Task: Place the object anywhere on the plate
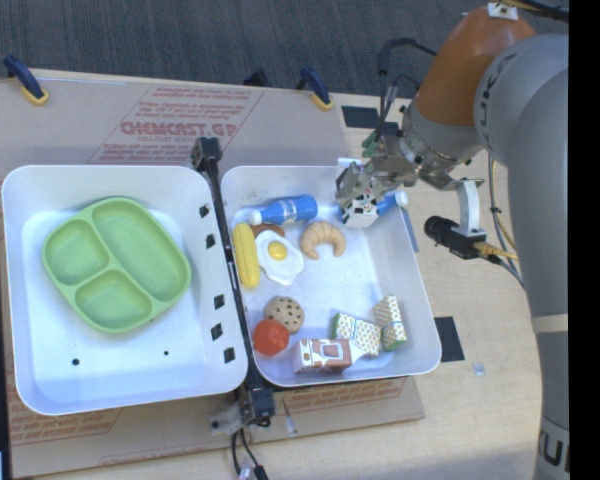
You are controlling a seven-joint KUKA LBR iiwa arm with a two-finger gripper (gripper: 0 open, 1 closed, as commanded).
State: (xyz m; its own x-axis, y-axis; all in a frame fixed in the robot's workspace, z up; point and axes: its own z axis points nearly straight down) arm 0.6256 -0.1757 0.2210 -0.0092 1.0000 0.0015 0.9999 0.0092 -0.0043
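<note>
A green plate [115,263] with three compartments lies in the left white bin [40,368]. My gripper [363,186] hangs over the back right corner of the right bin [420,338]. Directly below it, touching its tip, is a small black-and-white cow-patterned carton [360,211] with a blue end. The gripper body hides how the carton is gripped.
In the right bin lie a blue bottle [285,210], a corn cob [245,255], a fried egg [278,256], a croissant [323,238], a cookie [284,313], a red tomato [271,338] and several small cartons [358,333] at the front.
</note>
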